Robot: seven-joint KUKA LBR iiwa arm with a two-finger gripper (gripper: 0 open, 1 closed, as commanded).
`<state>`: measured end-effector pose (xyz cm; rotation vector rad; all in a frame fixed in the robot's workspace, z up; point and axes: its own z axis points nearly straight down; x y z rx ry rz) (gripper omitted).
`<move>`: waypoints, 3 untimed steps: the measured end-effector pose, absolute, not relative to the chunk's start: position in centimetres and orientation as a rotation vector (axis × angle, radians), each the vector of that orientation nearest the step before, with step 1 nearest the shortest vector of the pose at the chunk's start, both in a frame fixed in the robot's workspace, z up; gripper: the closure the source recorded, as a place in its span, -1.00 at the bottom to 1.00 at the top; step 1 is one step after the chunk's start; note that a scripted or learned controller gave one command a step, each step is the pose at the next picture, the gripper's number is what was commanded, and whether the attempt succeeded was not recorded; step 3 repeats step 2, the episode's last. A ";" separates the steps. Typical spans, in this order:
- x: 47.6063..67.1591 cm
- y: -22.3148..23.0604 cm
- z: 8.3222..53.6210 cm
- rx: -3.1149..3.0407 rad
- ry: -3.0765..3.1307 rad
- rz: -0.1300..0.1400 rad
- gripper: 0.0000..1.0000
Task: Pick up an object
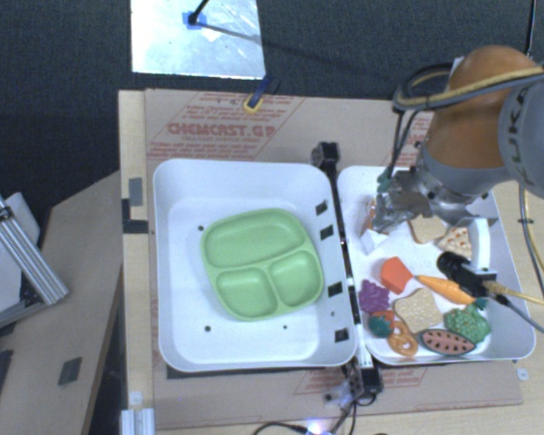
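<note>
My gripper (382, 212) is low over the upper left part of the right bin (517, 333), close to the divider between the bins. A small brown item (369, 216) shows right at its left side, and I cannot tell whether it is held. Toy food lies below and to the right of the gripper: an orange block (394, 273), a carrot (444, 288), purple grapes (374, 295), a bread slice (417, 311), a pretzel (402, 339), a watermelon slice (442, 341), broccoli (468, 323) and a cracker (454, 239).
The left bin (177, 243) holds a green divided plate (261, 263). The grey arm with its orange band (480, 107) covers the right bin's upper right. A yellow cable (526, 294) runs across the right bin's right side.
</note>
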<state>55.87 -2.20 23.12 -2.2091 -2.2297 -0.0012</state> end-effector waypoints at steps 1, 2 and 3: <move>53.3 2.5 22.7 -2.209 -2.229 -0.001 1.00; 53.3 8.3 22.4 -2.209 -2.233 -0.005 1.00; 53.3 8.3 22.4 -2.209 -2.233 -0.005 1.00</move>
